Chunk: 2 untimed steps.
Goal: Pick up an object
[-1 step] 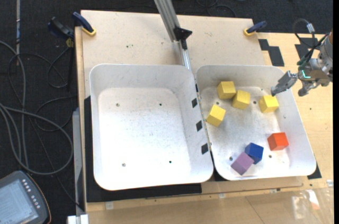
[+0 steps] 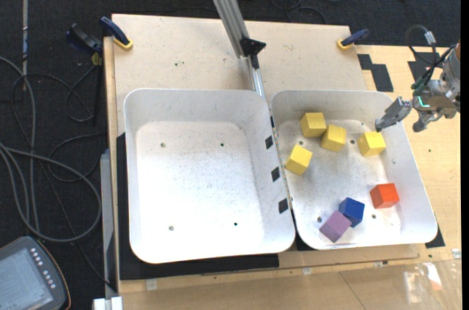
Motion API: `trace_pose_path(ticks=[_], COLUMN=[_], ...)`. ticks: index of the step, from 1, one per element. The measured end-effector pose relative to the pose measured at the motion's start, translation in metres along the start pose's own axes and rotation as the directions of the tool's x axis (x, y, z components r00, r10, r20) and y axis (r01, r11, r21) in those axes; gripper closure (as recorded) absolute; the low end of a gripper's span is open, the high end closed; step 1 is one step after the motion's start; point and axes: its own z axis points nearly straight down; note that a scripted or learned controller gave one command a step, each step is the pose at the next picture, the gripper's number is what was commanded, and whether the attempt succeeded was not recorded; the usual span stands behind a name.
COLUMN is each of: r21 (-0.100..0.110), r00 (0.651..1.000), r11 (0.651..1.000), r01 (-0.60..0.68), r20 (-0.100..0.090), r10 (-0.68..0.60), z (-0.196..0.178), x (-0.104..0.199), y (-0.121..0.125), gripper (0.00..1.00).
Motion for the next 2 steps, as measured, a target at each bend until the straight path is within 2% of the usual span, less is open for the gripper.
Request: trace_pose_path(ticks=[2], r21=[0.006], r00=[1.0], r11=[1.0], r01=[-0.002], r20=[-0.002], r10=[0.003], z=[0.126], x=[0.008], y=[0.006], gripper=[0.0])
